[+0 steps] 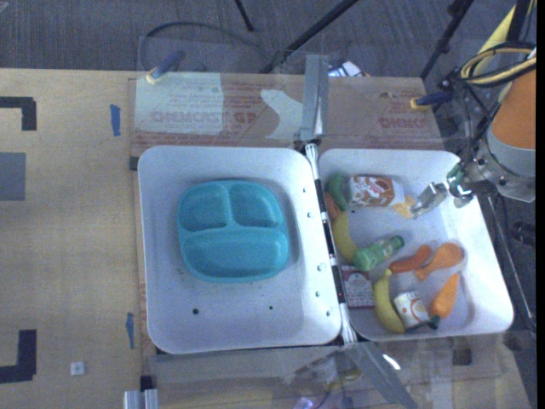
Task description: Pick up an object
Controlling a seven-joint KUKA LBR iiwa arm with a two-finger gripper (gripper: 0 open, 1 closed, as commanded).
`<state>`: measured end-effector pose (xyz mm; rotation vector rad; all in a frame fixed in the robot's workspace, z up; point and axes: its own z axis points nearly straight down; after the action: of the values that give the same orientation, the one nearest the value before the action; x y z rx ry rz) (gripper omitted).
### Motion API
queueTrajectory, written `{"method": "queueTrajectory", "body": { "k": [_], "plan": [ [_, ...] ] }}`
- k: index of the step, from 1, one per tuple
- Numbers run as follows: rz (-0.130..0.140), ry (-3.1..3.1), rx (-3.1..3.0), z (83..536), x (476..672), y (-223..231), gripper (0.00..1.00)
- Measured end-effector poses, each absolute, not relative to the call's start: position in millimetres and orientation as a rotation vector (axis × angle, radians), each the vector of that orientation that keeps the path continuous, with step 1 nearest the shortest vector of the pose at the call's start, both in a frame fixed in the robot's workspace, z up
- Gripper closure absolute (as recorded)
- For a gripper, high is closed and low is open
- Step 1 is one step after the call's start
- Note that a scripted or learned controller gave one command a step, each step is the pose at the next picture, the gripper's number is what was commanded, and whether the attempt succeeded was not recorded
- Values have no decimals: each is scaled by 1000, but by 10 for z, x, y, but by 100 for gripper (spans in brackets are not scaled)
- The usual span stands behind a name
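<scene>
- Worktop (68,228): carries two shallow white bins set side by side, touching along their inner rims.
- Left bin (162,313): holds one blue compartment plate (232,230), lying flat near the bin's centre, well apart from the gripper.
- Right bin (490,288): holds the loose objects.
- Left side of right bin: a yellow banana (343,239) lies along the inner wall; a green bottle (379,251) lies on its side just beside it.
- Upper part: a red-and-white packet (372,191) lies flat, near the gripper and to its left.
- Lower part: a second banana (387,305), a small can (411,308) touching it, and an orange carrot (445,295) beside the can.
- Centre right: an orange drumstick-shaped toy (434,258) lies below the gripper, apart from it.
- Gripper (433,196): positioned over the upper right area of the right bin; fingers apart, with nothing between them.
- Arm (511,135): enters from the right edge.
</scene>
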<state>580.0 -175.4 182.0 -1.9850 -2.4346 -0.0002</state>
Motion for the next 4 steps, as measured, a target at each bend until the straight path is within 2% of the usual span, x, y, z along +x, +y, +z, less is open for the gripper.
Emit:
{"method": "queueTrajectory", "body": {
  "k": [1, 2, 3, 4],
  "plan": [
    [-1, -2301, -2145, 2200, 5900, -2150, 0],
    [1, -2304, -2136, 1788, 6023, -2216, 0],
    [-1, -2328, -2114, 2626, 5597, -2139, 0],
    [-1, -2461, -1954, 1842, 5833, -2148, 0]
  ]
}}
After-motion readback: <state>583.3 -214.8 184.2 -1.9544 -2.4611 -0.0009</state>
